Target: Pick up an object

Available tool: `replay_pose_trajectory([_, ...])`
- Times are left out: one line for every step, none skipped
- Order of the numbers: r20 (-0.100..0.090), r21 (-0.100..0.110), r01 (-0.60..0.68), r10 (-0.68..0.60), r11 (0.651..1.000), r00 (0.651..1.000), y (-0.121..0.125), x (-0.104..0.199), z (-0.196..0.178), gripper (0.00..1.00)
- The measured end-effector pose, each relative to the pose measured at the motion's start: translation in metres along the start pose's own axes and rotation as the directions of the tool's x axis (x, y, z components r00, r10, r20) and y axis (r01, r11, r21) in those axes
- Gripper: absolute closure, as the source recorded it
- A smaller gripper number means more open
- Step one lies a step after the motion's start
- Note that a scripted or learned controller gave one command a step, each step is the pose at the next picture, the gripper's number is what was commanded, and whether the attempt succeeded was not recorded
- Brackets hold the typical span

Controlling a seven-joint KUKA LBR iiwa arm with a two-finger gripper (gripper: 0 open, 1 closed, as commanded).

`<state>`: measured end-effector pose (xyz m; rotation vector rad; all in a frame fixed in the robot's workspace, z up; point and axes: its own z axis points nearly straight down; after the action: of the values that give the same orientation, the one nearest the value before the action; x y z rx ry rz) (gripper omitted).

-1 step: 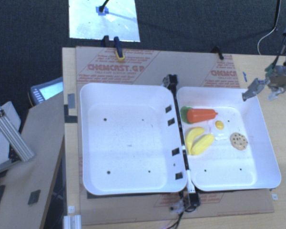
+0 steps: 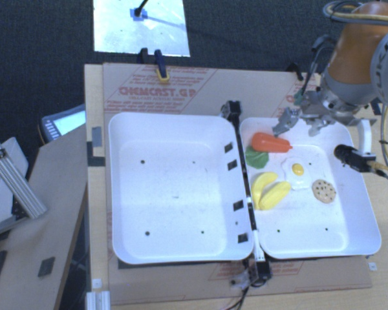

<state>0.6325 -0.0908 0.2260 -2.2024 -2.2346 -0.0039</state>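
Over the far end of the right-hand shallow white plastic bin (image 2: 359,237), the grey two-finger gripper (image 2: 302,125) hangs with its jaws spread and nothing between them. Just near of it lies an orange toy carrot (image 2: 271,143), partly covering a green leafy piece (image 2: 257,158) whose shape is hard to make out. Nearer still lie yellow toy bananas (image 2: 270,191), a white fried-egg toy (image 2: 297,171) and a round brown biscuit (image 2: 323,190). The frame's right edge cuts off the arm.
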Motion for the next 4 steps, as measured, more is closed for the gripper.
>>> replay_pose_trajectory([0.003,-0.008,-0.003,0.003,1.000,1.000,0.039,0.058,-0.020,0.00])
replay_pose_trajectory([0.002,-0.005,-0.004,0.004,1.000,1.000,0.038,0.120,-0.033,0.00])
replay_pose_trajectory([0.001,-0.004,-0.003,0.003,1.000,1.000,0.039,0.186,-0.035,0.00])
replay_pose_trajectory([0.002,-0.002,-0.004,0.004,1.000,1.000,0.039,0.254,-0.013,0.00])
